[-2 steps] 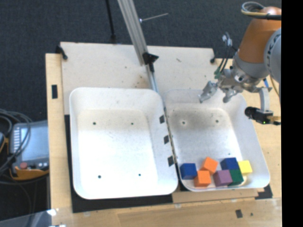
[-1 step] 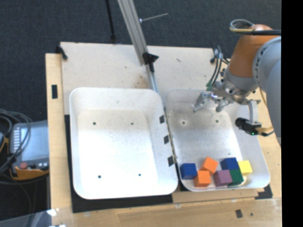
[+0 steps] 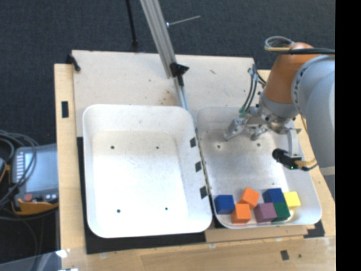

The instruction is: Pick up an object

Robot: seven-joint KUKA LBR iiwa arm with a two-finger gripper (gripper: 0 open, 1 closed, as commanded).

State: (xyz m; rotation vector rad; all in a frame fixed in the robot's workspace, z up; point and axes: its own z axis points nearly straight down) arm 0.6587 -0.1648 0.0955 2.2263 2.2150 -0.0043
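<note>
The gripper [image 3: 240, 129] hangs over the far end of the right bin [image 3: 225, 157]; whether it is spread or closed cannot be told, and nothing shows in its grasp. Well apart, along the bin's near edge, cluster the blocks: blue [image 3: 224, 203], two orange [image 3: 251, 196], purple [image 3: 265, 212], green [image 3: 281, 211], yellow [image 3: 291, 199]. The left bin [image 3: 141, 168] sits beside it.

— Where is your claw hanging right now?

— My gripper [image 3: 237, 130] is hovering over the far end of the right bin [image 3: 313, 216], well apart from the blocks.

— And the blocks?

— They are sitting bunched along the near wall: a blue cube [image 3: 224, 203], two orange ones [image 3: 251, 196] [image 3: 242, 212], a purple block [image 3: 265, 212], a green block [image 3: 282, 211], a yellow cube [image 3: 292, 199]. The left bin [image 3: 96, 123] is lying beside it.
</note>
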